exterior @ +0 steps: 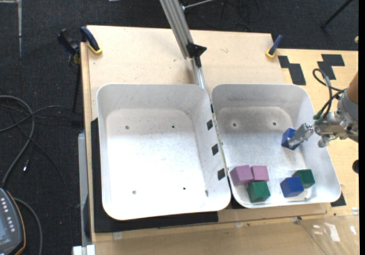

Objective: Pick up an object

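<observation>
Reaching in over the right bin [296, 95], the hand [299, 137] grips a blue block [289, 138], lifted above other blocks [258, 182] near the front wall.

R bin [251, 100]: rear floor open | front blocked: purple blocks [248, 174], green cube [258, 191], blue/green pair [297, 183]

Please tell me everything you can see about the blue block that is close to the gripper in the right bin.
The blue block is small, with matte faces and sharp edges. It sits tilted, not square to the bin walls, on the right part of the right bin, apart from the other blocks near the front edge. The gripper is right beside it, at its upper right corner; whether it touches or grips the block cannot be told.
</observation>
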Tool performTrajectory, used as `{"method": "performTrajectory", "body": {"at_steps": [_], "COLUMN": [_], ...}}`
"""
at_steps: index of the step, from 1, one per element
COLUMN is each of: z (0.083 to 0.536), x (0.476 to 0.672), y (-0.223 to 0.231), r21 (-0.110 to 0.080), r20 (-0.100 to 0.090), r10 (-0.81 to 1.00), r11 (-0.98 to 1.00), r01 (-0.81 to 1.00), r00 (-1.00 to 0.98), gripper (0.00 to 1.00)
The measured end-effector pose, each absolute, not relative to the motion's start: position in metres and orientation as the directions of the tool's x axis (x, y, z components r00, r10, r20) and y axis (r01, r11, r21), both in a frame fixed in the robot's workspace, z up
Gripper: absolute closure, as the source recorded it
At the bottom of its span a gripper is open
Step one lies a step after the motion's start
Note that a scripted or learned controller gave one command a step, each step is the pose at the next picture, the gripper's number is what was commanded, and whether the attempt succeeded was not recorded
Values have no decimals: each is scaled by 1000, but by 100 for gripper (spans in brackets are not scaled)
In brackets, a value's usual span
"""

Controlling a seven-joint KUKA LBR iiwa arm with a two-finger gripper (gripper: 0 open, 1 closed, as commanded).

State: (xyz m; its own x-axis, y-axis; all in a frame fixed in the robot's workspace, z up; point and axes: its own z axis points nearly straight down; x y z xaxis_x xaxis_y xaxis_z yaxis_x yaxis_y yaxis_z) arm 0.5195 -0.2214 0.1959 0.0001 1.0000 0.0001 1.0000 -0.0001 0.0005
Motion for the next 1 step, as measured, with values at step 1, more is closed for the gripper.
{"method": "performTrajectory", "body": {"at_steps": [1], "z": [92], "x": [659], "y": [-222], "r21": [2], "r20": [0], "r10": [1000], "r11": [6], "r01": [1000], "r00": [-6], "gripper": [0]}}
